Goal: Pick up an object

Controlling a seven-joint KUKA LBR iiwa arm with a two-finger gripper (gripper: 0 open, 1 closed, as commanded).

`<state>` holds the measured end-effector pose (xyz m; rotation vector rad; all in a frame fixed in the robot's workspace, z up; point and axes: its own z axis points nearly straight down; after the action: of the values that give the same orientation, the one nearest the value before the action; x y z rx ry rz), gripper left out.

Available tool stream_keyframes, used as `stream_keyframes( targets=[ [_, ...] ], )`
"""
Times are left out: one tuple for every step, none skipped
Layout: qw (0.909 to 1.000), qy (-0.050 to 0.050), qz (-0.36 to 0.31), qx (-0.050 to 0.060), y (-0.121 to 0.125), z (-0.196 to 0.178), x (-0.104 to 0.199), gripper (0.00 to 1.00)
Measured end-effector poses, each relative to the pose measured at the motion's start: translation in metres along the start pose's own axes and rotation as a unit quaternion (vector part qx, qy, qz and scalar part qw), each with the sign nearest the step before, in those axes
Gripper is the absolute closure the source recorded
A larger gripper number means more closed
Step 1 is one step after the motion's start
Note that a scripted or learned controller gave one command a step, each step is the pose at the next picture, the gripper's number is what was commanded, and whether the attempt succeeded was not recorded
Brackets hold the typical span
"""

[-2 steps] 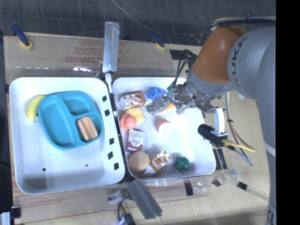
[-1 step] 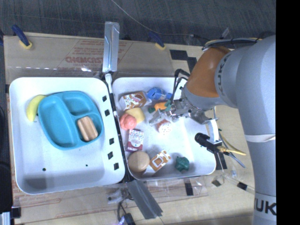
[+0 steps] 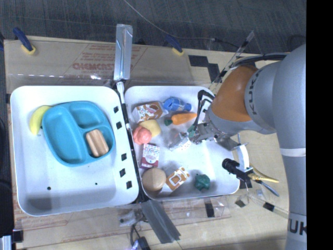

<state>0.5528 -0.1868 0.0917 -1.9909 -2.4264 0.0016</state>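
Jaws low in the right bin [image 3: 218, 189], beside the carrot.
The carrot [image 3: 183, 119] lies just left of the jaws [image 3: 193, 134]; whether they are open or closed, I cannot tell.

Dark carpet [image 3: 62, 7] beyond wooden bench [image 3: 67, 61]

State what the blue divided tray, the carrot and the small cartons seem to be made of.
Blue tray: likely molded plastic, smooth with a soft sheen. Carrot: probably toy plastic, uniform orange, faint gloss. Cartons: seemingly printed cardboard or plastic; the view is too coarse to settle it.
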Motion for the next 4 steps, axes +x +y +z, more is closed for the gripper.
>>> stream_keyframes(
  targets=[
    [0.9916,0.000,0.129,-0.001,0.052,-0.001,0.010,0.00],
    [0.9984,0.000,0.057,-0.001,0.004,-0.054,0.011,0.00],
    [0.9990,0.000,0.045,-0.001,0.084,-0.044,0.012,0.00],
    [0.9989,0.000,-0.047,0.001,0.002,-0.003,0.005,0.00]
  ],
)
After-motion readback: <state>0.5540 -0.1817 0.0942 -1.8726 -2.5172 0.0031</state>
